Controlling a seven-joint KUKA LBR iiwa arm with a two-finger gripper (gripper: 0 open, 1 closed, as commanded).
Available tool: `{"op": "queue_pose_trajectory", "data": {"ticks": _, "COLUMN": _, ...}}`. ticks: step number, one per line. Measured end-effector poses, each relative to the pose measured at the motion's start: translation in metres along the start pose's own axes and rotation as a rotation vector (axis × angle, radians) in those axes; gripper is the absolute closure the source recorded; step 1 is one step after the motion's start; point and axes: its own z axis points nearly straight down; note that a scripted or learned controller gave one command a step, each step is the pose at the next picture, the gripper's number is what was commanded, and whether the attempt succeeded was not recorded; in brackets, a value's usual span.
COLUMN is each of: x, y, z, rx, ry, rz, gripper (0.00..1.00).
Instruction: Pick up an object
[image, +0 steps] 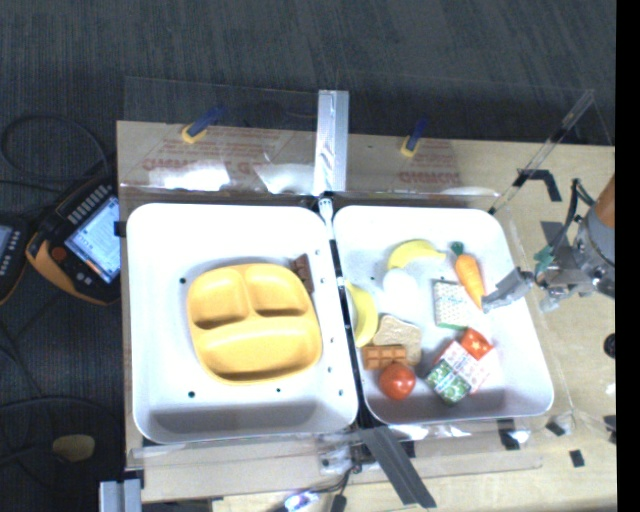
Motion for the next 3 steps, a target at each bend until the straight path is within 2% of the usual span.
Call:
{"op": "queue_pose_trajectory", "data": {"ticks": 1, "x": 0.042, "y": 0.047, "z": 0.091, "rx": 0.001, "ry": 0.000, "rz": 0.047, "gripper": 0.00}}
{"op": "queue_pose_trajectory", "data": {"ticks": 2, "x": 0.085, "y": 0.125, "z": 0.160, "rx": -0.016, "ry": -0.005, "rz": -0.072, "gripper": 0.00}}
{"op": "queue_pose_trajectory", "data": {"ticks": 3, "x": 0.064, "y": 0.157, "z": 0.162, "rx": 0.009, "ry": 0.000, "rz": -0.225, "gripper": 0.00}}
